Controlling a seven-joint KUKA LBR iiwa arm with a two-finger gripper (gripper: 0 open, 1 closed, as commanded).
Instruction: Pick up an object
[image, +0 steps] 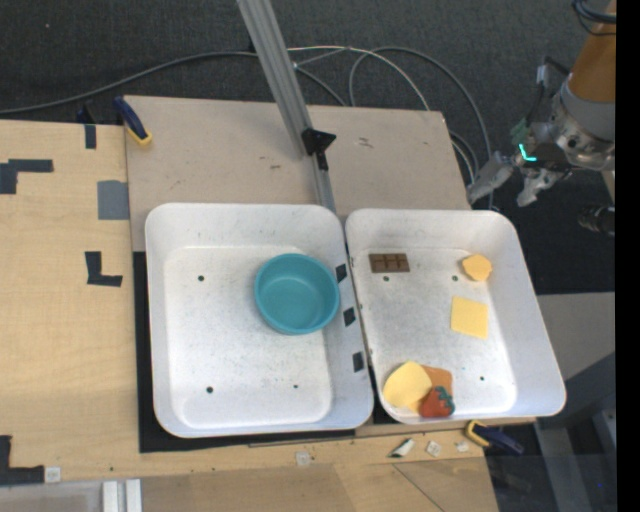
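My gripper (507, 187) hangs at the upper right, beyond the far right corner of the right bin (530, 300), with its two fingers spread open and nothing between them. Inside that bin lie a brown chocolate bar (389, 263), a small orange-yellow chunk (477, 267), a flat yellow square (470, 317), a round yellow piece (405, 385), an orange piece (439, 379) and a red strawberry (436, 403). A teal bowl (296, 292) sits in the left bin (190, 340).
A grey metal pole (285, 75) slants across the board behind the bins. Cables (400, 60) loop over the dark floor at the back. Blue-and-yellow clamps sit at the board's far left corner (133, 120) and near front (488, 436).
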